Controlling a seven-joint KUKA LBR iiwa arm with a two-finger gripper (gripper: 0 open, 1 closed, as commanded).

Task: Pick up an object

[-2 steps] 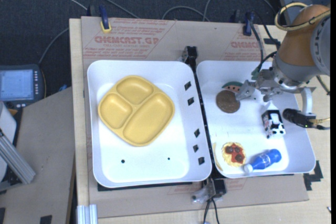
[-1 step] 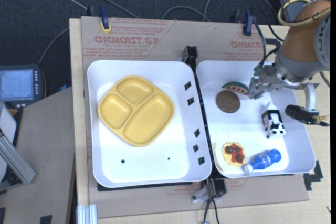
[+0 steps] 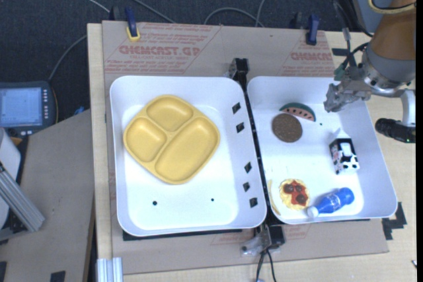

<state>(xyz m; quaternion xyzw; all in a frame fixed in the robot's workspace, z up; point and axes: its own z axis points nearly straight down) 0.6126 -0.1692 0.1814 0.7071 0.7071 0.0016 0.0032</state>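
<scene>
1. The grey arm with its orange band is in from the right, and the two-finger gripper (image 3: 334, 101) hangs over the far right part of the right-hand shallow white bin (image 3: 377, 135). Nothing sits between it and the bin floor that I can make out.
2. Gripper state: from this slant I cannot tell whether it is spread or pressed together, so no call on that.
3. Candidates. Nearest is the green-rimmed watermelon-slice toy (image 3: 297, 111), by the far edge of the right bin; just beside it, toward the bin's middle, lies the flat brown round disc (image 3: 287, 128).
4. Along the right edge rests the small black-and-white cow-patterned carton (image 3: 343, 156). At the near edge, the blue plastic bottle with a white cap (image 3: 332, 201) lies on its side, just beside the small yellow toy pizza with red topping (image 3: 294, 193) in the near left corner.
5. The left-hand white bin (image 3: 132, 195) carries the yellow three-compartment plastic plate (image 3: 172, 138), roughly central.
6. Handling, my read: all look light and stiff. The disc and pizza look low and flat, little to pinch. The bottle may roll and looks slick; take it across the body. The carton offers flat sides, likely the safest grasp.
7. Task not yet done: nothing lifted.
</scene>
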